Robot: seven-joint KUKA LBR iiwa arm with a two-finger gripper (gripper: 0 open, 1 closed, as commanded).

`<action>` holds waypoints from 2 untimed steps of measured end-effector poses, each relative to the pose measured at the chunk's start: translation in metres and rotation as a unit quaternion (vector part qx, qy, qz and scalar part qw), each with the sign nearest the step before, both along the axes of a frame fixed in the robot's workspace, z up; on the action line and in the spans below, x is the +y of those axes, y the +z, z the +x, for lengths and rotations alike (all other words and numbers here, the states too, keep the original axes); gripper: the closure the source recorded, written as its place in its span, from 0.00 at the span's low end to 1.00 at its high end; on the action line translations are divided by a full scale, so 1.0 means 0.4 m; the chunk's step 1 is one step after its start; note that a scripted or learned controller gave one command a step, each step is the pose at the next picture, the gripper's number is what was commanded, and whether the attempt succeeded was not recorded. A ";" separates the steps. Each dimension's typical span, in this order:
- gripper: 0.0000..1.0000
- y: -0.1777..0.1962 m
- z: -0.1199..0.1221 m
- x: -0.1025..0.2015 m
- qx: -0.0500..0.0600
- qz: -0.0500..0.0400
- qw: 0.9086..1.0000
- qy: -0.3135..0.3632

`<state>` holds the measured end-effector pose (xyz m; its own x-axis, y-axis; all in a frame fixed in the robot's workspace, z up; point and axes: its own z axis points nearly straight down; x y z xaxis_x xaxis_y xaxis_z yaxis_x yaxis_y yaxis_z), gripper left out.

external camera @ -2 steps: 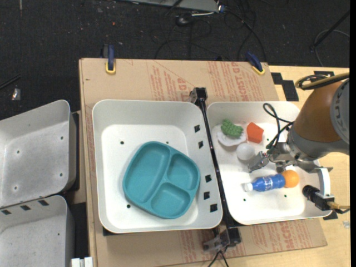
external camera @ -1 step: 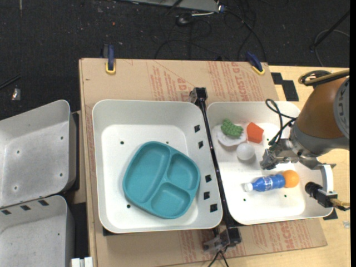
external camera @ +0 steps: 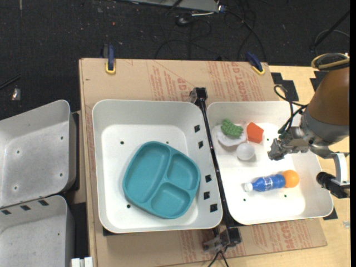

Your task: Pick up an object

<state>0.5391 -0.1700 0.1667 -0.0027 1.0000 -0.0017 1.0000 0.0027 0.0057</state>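
Dark speckled flooring with loose cables surrounds the cardboard-topped bench, which carries two shallow white bins side by side. From my remote seat, the left white bin holds a teal plastic divided tray lying flat near its centre. The right white bin holds the candidates: a blue plastic bottle lying on its side toward 6 o'clock, a small orange ball touching the bottle's 3 o'clock end, a white ball near the middle, an orange block and a green knobbly toy on a white dish toward 11 o'clock.

The tool hovers at about 3 o'clock in that bin, over bare floor between the white ball and the bottle. I cannot tell whether it is apart or together; nothing shows in it.

My worry: descending here may meet bare plastic, or nudge a ball and send it rolling. The bottle, round and lying flat, could also slip out sideways.
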 end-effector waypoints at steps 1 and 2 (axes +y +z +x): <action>1.00 0.110 -0.003 0.011 0.001 0.000 1.000 0.000; 1.00 0.225 0.020 0.015 0.001 0.000 1.000 0.000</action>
